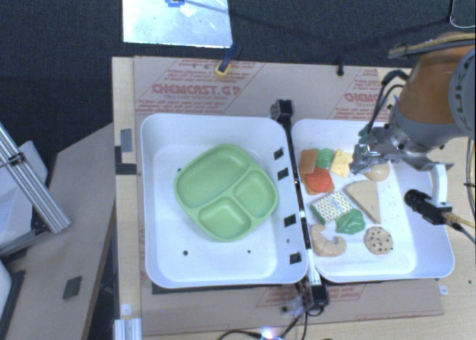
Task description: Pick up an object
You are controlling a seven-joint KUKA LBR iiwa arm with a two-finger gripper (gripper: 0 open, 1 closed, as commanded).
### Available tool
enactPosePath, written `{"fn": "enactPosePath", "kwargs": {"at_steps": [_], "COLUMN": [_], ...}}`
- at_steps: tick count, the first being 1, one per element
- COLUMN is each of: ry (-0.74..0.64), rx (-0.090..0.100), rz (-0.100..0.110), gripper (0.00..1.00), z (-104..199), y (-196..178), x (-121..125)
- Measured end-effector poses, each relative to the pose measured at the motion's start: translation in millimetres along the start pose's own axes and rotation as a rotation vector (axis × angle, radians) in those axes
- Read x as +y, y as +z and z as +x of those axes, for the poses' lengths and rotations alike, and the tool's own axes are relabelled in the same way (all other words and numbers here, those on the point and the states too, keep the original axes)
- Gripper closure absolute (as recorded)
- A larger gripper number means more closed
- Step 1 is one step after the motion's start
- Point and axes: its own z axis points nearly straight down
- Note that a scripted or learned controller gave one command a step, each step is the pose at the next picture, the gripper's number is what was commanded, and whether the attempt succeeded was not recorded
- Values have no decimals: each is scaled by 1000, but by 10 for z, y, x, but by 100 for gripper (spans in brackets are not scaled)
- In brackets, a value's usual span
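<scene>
The right bin (435, 255) holds several toy foods. An orange piece (308, 160), a green piece (325, 157) and a yellow cheese block (341, 162) lie at its back left, with a red piece (320, 181) just in front of them. Closer to the front are a checkered cracker (332, 204), a green leafy piece (349, 221), a tan bread wedge (364, 199), a chip cookie (378, 239) and a curved beige pastry (327, 240). My gripper (362, 160) hangs low between the cheese block and a pale round bun (378, 172), above the wedge's tip.
The left bin (160, 257) holds a light green divided plate (223, 191). A black clip strip (294, 197) runs along the divider between the bins. A silver sheet (177, 4) lies beyond the bench, and a metal frame (30, 190) stands at the left.
</scene>
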Motion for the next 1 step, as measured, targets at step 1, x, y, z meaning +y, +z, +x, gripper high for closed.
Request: {"fn": "enactPosePath", "kwargs": {"at_steps": [1], "ry": [0], "rx": [0], "rz": [-1], "gripper": [100], "z": [1], "y": [-359], "x": [11]}}
